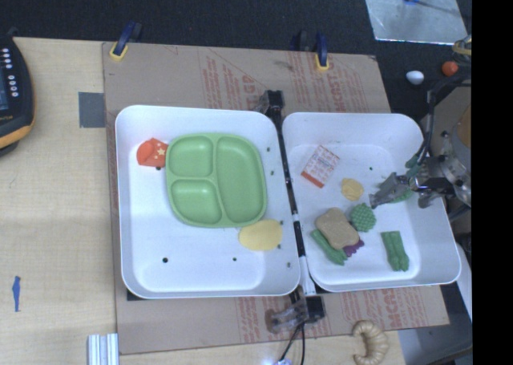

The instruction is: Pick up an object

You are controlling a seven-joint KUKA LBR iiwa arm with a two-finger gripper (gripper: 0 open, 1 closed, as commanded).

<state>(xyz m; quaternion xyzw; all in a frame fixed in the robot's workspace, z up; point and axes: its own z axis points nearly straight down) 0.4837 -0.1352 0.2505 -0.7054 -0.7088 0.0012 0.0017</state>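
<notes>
My gripper (385, 193) hangs low over the right bin (377, 124), close to its right wall, and points left. It sits just right of a small yellow round piece (351, 188) and above a knobby green round piece (362, 216). Nothing shows held in it. Also in this bin lie a red and white packet (321, 165), a tan sandwich-like toy (336, 229) on green and purple bits, and a green stick-shaped toy (394, 249).
The left bin (136, 259) holds a green divided plate (216, 179), a red piece with a star (151, 152) at its left and a yellow lump (260, 235) below it. A tan curled object (371, 342) lies on the cardboard in front of the bins.
</notes>
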